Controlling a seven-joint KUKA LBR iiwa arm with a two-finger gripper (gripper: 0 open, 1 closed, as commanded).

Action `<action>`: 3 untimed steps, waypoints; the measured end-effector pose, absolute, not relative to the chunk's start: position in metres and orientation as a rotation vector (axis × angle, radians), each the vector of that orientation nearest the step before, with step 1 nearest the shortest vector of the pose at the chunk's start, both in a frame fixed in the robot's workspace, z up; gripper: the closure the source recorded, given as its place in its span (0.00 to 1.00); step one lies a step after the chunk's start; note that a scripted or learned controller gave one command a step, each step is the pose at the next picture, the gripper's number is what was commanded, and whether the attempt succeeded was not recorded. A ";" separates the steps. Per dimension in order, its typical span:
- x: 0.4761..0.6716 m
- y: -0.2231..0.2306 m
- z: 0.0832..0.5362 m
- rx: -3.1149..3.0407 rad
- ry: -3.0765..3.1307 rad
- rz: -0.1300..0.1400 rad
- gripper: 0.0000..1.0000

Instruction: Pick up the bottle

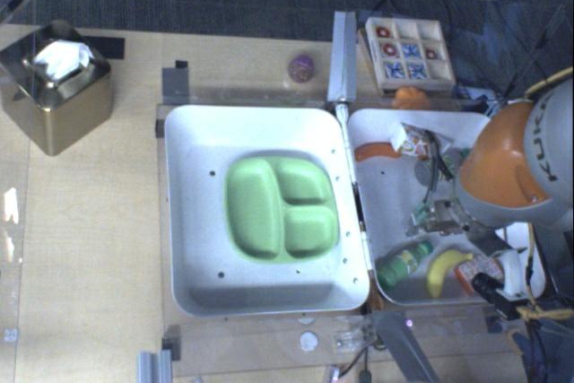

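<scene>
Leftmost, you have the green three-compartment plastic tray (282,208) lying flat in the left white bin (193,193). Right of that tray, in the right white bin (381,184), the green plastic bottle (402,262) lies on its side near the front wall, a yellow banana (443,269) just beside it. Above the bottle hangs the two-finger metal gripper (437,217); whether it is spread or closed you cannot tell.

A banana (446,269) crowds the bottle (403,264); its left side lies open.
</scene>
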State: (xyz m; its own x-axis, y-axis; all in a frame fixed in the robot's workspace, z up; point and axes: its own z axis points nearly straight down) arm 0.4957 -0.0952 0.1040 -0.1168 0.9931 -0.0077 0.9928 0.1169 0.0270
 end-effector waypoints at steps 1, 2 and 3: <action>0.560 -0.071 0.186 2.275 2.159 0.007 1.00; 0.560 -0.071 0.186 2.275 2.159 0.006 0.00; 0.522 -0.139 0.090 2.262 2.161 0.013 0.00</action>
State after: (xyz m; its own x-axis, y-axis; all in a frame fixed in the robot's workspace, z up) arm 0.5221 -0.1395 0.0902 0.0457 0.9990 -0.0031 0.9988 -0.0456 0.0155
